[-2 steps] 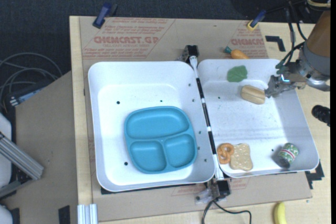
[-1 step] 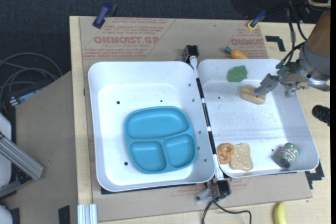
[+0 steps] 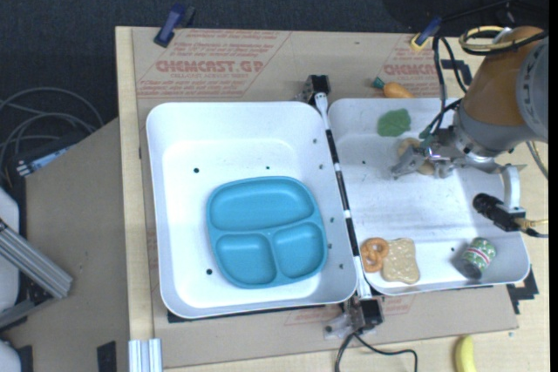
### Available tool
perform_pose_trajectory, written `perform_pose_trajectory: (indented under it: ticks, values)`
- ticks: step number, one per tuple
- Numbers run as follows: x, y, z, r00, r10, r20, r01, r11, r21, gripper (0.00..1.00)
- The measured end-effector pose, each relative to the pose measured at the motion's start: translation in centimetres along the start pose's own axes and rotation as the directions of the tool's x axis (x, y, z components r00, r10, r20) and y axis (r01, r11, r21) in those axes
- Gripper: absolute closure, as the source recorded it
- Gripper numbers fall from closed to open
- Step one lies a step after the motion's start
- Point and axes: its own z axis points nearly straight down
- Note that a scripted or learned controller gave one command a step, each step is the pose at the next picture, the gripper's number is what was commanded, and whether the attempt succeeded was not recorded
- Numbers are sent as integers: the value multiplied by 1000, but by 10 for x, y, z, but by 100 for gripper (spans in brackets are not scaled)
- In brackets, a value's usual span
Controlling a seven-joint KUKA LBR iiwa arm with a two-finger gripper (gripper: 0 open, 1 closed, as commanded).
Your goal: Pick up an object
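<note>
Counter (image 3: pixel 131 187): a pale board with red print carries two white bins side by side.
Left bin (image 3: pixel 174 152): a blue plate (image 3: pixel 266 231) with three compartments lies flat, a little toward the near side.
Right bin (image 3: pixel 427 205): the small things for picking lie here, some at the far end and some along the near edge.
Arm (image 3: pixel 499 91): it reaches in from the right, with its orange band above the right bin's far right corner.
Gripper (image 3: pixel 408 163): it sits low over the far half of the right bin and points left toward the divide between the bins.
Grip: the view does not settle whether it is spread or closed.
Tan piece (image 3: pixel 407 148): a small piece just beside the gripper on its far side; contact cannot be told.
Green piece (image 3: pixel 394 122): it lies at the right bin's far end, near the gripper but apart from it.
Pretzel (image 3: pixel 375 253): it lies by the right bin's near left corner and touches the toast (image 3: pixel 402 262).
Can (image 3: pixel 478 254): striped green, white and red, it lies near the right bin's near right corner, well apart from the gripper.
Carrot (image 3: pixel 397 89): it lies on the counter just beyond the right bin's far rim.
Banana (image 3: pixel 465 353): it lies outside the bins, below the right bin.
Clamp (image 3: pixel 174 23): a blue clamp grips the counter's far left corner.
</note>
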Motion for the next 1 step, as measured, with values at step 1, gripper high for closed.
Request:
perform_pose_trajectory:
  ticks: [1]
  values:
    - [-16,67,0,1000,-1,3,1,1000,-8,0]
